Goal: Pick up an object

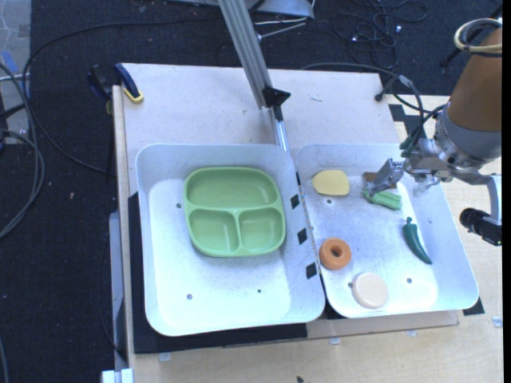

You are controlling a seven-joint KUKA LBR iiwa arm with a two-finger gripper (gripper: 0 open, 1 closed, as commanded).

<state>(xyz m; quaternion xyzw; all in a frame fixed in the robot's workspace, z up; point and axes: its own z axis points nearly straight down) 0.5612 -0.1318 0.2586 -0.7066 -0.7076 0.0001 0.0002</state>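
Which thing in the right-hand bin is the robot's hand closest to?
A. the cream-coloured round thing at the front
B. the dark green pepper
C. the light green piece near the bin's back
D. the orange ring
C: the gripper sits right over the light green piece at the back of the right bin, while the orange ring, cream round thing and dark green pepper lie nearer the front.

One fixed camera looks down from above the bench [207, 102] at a slant, far enough back to take in both white bins: the left bin [160, 294] and the right bin [447, 294], with dark floor around them.
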